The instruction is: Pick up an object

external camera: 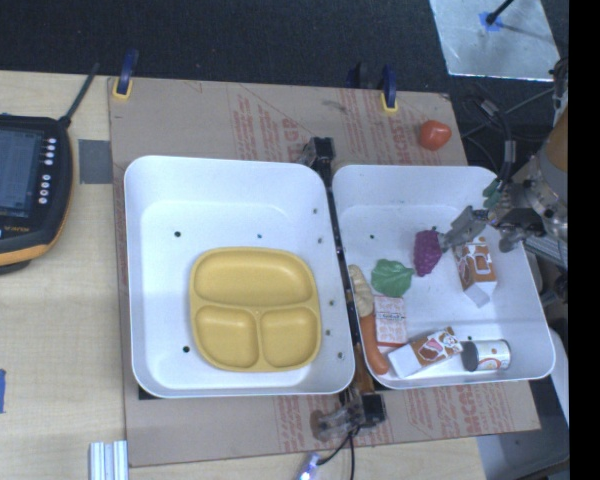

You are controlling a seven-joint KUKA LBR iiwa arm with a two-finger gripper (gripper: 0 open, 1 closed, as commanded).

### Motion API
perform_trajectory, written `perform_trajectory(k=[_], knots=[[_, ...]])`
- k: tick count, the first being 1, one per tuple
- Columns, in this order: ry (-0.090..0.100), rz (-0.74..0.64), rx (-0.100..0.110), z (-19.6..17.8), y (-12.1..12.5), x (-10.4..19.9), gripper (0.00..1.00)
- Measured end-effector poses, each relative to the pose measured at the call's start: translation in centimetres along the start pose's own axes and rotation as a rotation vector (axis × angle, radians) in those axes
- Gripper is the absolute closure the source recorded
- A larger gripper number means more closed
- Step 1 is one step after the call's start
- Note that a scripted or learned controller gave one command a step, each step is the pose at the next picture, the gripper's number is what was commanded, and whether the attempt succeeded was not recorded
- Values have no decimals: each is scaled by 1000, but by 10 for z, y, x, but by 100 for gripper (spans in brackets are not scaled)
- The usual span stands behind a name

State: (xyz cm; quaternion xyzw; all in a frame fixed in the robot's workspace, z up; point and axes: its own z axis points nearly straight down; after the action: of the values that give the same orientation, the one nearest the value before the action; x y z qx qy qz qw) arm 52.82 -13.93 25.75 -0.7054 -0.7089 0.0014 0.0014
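Gripper (487,223) open, empty, above right bin (540,303); can (486,355) lying, long axis left-right.

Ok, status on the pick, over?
Gripper low over the right bin, holding nothing visible. Purple toy just beside it, still lying in the bin. Snack packet close on the other side.

even, fairly bright overhead light falls on the bench. the shallow white left bin (150,268) is nearly blown out along its rim, and its inner wall casts a soft grey shade on the floor. the yellow three-part plastic tray (255,308) shows a mild sheen. the dark carpet strip (230,13) stays dim. focus is slightly soft throughout, with grainy detail.
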Motion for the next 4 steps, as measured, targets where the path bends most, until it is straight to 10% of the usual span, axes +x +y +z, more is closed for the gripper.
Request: perform_trajectory(k=[1,2,3,4], knots=[[-1,-1,2,166,84,31,0],[0,0,1,166,17,34,0],[-2,-4,3,156,17,33,100],[-2,-4,3,156,17,33,0]])
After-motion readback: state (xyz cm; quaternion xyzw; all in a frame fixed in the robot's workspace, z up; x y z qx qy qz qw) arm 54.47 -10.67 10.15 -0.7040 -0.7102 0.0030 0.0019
